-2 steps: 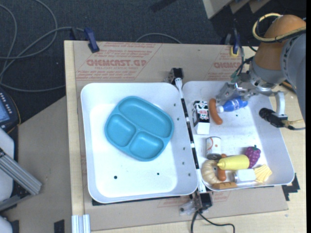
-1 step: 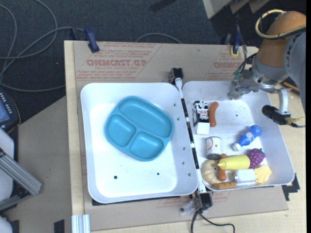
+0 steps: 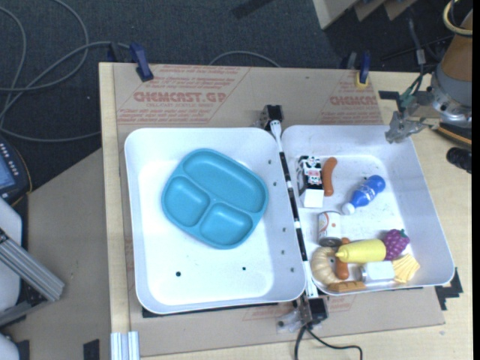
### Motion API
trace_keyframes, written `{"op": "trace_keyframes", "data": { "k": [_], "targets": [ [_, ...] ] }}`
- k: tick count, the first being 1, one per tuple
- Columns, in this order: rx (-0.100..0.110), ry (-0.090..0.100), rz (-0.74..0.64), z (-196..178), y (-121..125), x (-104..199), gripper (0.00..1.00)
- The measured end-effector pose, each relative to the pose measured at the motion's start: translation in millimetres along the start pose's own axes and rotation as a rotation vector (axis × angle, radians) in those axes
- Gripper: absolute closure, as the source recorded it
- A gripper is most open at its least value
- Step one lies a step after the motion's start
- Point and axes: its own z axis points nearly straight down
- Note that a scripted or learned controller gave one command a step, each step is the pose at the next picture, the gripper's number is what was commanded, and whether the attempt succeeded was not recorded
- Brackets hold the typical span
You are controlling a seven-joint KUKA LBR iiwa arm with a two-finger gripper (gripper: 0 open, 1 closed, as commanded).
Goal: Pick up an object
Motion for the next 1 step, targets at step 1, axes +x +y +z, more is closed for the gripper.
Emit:
{"op": "trace_keyframes", "data": {
  "k": [1],
  "targets": [
    [0.011,0.007,-0.006,37.2,-2.0,33.6,1.0]
  ]
}}
